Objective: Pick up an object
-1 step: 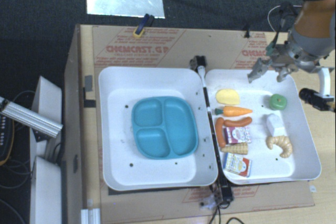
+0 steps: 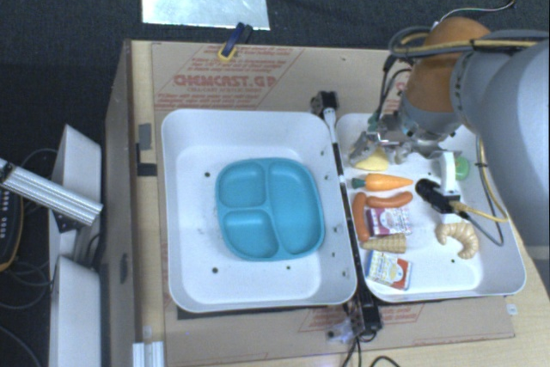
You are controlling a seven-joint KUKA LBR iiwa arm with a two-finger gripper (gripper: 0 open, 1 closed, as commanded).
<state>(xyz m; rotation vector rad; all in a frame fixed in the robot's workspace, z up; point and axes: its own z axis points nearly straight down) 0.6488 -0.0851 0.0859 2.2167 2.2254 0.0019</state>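
You see the pincer (image 2: 384,144) low in the right bin's (image 2: 507,266) far left corner, just above a yellow piece (image 2: 372,161); its grip you cannot tell.

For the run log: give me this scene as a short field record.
left bin: holds a blue divided plate
right bin: holds toy food
items in right bin: carrot, sausage, croissant, yellow piece, two small packets
gripper: low over the back of the right bin, next to the yellow piece
object held: cannot tell
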